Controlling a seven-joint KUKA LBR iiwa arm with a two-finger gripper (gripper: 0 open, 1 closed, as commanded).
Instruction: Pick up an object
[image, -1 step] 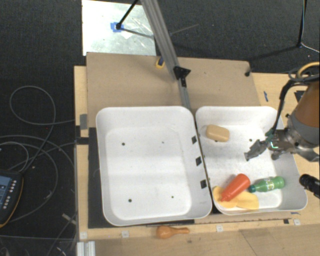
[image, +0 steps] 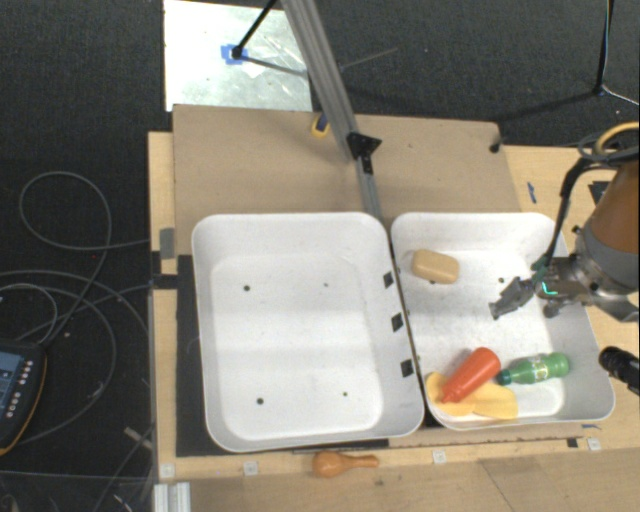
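Nearest the camera, a small tan pear-shaped object (image: 345, 462) lies on the bench (image: 300, 160) just outside the front edge of the two bins. Behind it, the left bin (image: 215, 300) and the right bin (image: 590, 400) sit side by side, touching along their inner walls. Toward the front of the right bin, an orange carrot (image: 472, 374) lies tilted across a yellow piece (image: 495, 403), and a green bottle (image: 536, 369) lies on its side just beside them to the right. A beige block (image: 436, 266) rests apart from these near the back left of that bin. From the right edge the arm (image: 612, 235) reaches in, and its gripper (image: 511, 299) hangs over the middle of the right bin, between the block and the carrot, with nothing seen between its fingers; whether they are spread or pressed together cannot be told.
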